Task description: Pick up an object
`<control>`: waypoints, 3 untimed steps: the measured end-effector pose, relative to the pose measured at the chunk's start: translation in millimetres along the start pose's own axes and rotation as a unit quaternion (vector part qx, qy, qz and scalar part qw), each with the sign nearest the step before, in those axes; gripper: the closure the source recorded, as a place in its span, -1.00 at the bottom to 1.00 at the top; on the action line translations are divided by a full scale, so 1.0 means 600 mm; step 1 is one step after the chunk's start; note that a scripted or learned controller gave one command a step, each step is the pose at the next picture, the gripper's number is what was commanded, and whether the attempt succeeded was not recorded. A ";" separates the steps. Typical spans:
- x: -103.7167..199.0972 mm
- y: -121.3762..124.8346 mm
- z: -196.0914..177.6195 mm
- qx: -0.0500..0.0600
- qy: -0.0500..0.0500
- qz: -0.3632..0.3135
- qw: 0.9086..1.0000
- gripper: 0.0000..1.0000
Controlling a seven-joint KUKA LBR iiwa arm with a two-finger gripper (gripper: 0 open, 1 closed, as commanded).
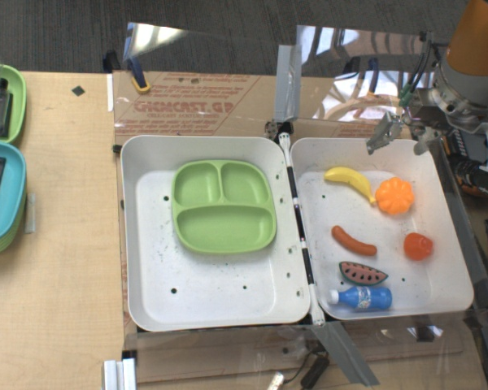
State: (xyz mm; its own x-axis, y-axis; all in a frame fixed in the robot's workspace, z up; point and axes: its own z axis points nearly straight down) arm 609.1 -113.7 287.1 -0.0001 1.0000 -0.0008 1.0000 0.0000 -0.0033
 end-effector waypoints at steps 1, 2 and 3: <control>0.025 0.014 0.287 -0.001 0.000 -0.037 0.999 -1.00; 0.024 0.014 0.286 -0.001 0.000 -0.037 0.999 -1.00; 0.017 -0.006 0.319 -0.002 0.000 -0.321 0.947 -1.00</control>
State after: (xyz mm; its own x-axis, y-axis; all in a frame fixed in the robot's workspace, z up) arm 605.2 -103.5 95.8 -0.6075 0.7943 0.0005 0.7943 0.6075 0.0003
